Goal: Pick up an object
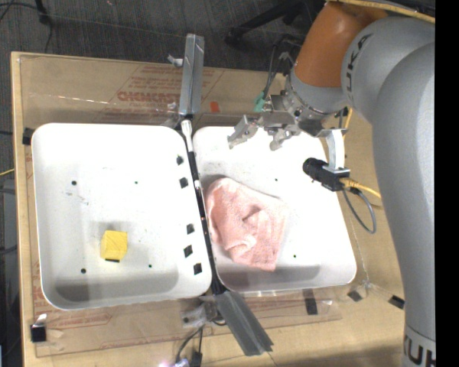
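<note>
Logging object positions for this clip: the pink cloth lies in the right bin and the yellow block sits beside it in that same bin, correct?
Not quite. The camera view shows the yellow block in the left bin, apart from the pink cloth, which does lie in the right bin.

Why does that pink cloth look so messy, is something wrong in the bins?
Nothing looks broken or spilled. The pink cloth is just crumpled in a heap in the right bin, against the divider. The yellow block sits alone in the left bin.

Around my counter (99, 90) lies dark grey carpet (99, 14), crossed by black cables (38, 2); an office chair's base (279, 10) stands behind.
</note>
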Robot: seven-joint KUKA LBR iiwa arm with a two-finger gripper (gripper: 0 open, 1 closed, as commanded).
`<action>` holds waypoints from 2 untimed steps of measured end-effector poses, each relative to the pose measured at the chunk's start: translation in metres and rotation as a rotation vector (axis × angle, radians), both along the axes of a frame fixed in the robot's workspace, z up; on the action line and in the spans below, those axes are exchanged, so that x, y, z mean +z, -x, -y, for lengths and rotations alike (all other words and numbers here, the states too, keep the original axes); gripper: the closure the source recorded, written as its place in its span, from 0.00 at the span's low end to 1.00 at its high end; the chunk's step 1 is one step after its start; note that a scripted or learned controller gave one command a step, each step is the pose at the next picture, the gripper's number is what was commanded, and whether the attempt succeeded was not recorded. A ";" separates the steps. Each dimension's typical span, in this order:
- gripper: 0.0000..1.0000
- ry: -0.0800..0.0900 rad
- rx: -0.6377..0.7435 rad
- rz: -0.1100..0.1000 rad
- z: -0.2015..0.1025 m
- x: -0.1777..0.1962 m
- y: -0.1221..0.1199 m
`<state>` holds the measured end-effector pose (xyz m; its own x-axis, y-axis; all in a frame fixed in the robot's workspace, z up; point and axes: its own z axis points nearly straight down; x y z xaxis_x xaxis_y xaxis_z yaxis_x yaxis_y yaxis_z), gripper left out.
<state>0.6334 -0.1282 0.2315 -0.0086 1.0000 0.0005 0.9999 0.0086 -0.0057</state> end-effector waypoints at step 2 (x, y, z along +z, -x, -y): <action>0.00 0.014 0.091 0.019 -0.014 -0.132 0.022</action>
